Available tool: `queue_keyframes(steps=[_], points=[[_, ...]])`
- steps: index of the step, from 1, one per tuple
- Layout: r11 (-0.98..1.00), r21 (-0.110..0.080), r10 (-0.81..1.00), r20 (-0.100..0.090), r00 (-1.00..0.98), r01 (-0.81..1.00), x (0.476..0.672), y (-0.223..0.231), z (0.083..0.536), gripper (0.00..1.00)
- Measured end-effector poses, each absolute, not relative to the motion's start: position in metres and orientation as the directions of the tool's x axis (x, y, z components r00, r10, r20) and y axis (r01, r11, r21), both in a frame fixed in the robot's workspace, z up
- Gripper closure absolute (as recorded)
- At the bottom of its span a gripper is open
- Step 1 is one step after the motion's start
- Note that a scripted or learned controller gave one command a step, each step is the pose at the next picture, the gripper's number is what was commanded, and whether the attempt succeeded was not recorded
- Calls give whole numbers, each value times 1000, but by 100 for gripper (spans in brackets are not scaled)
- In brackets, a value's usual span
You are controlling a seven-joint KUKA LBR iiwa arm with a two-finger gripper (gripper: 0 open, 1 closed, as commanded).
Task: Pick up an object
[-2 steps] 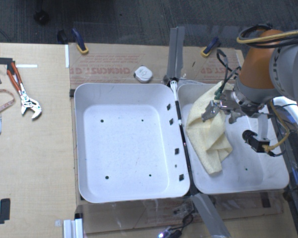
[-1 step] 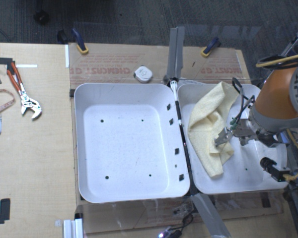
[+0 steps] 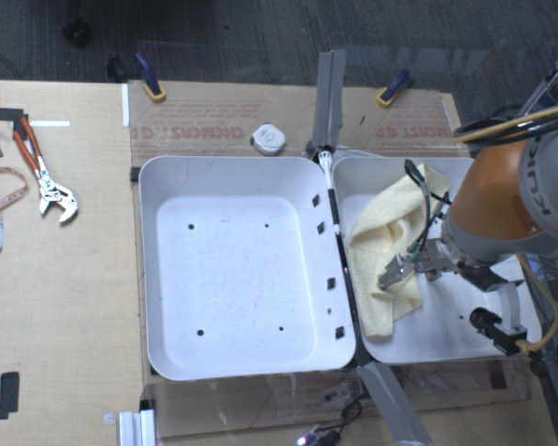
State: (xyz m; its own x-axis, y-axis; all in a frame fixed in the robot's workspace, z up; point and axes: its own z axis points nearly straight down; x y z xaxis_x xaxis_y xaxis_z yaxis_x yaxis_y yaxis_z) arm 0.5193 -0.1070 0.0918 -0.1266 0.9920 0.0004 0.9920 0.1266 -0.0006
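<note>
A crumpled pale yellow cloth [image 3: 386, 235] lies in the right bin [image 3: 418, 347], along its left side. My gripper [image 3: 397, 274] reaches in from the right and its metal fingers rest on the lower part of the cloth. The grey arm with its orange band [image 3: 493, 198] hangs over the bin's right half and hides what lies under it. A thin dark cable-like thing [image 3: 418, 177] sits at the cloth's upper right edge.
The left bin [image 3: 237, 268] is bare white with a few small dark holes. A grey divider bar [image 3: 327, 110] runs between the bins at the back. A wrench [image 3: 46, 179] lies on the bench far left, and a small white round object [image 3: 269, 138] sits behind the left bin.
</note>
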Motion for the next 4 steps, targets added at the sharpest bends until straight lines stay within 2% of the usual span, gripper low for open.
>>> queue_keyframes(steps=[1,2,3,4], points=[[122,-1,992,0,-122,992,520,-108,101,100],[400,0,916,-1,-400,916,596,-92,192,100],[431,-1,903,-2,-431,903,581,-80,288,100],[193,-3,981,-1,-193,981,618,-61,222,100]])
